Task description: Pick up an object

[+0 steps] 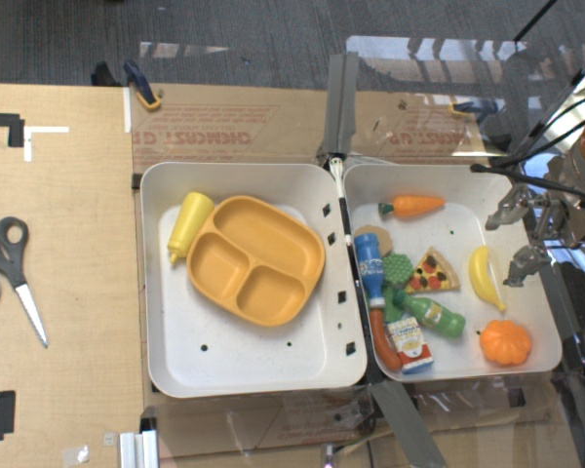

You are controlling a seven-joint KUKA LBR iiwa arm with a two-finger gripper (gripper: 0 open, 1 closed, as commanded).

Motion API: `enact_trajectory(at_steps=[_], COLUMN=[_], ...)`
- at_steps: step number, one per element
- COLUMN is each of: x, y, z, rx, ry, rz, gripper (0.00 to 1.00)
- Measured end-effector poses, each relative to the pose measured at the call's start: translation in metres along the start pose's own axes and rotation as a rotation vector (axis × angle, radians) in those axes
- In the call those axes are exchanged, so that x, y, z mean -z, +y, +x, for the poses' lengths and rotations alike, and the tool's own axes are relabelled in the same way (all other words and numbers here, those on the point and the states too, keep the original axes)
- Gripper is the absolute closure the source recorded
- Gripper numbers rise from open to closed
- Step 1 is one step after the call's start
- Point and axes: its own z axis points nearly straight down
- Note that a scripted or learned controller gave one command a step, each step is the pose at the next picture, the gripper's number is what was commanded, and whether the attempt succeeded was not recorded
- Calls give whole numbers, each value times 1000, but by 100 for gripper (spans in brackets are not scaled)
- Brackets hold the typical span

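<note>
The right bin (468,195) holds several toy foods: a carrot (414,205), a pizza slice (434,273), a banana (484,277), an orange pumpkin (506,343), a green bottle (435,316), a blue can (369,261), a green leafy piece (399,269), a red sausage (380,343) and a small juice box (410,344). My gripper (514,237) hangs over the bin's right side, just right of the banana. It is open, with nothing between its fingers.
The left bin (175,359) holds a yellow divided plate (256,259) and a yellow squeeze bottle (188,224). A metal divider (337,115) runs between the bins. Scissors (15,271) lie on the wooden bench at the left.
</note>
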Motion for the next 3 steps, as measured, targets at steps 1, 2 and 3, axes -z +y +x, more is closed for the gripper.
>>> enact_trajectory(at_steps=[1, 2, 3], x=[-93, -131, -131], y=[53, 98, 53], z=[-8, -87, -43], rx=[31, -55, 87], ry=[1, -2, -1], rz=[0, -1, 0], gripper=[0, 0, 0])
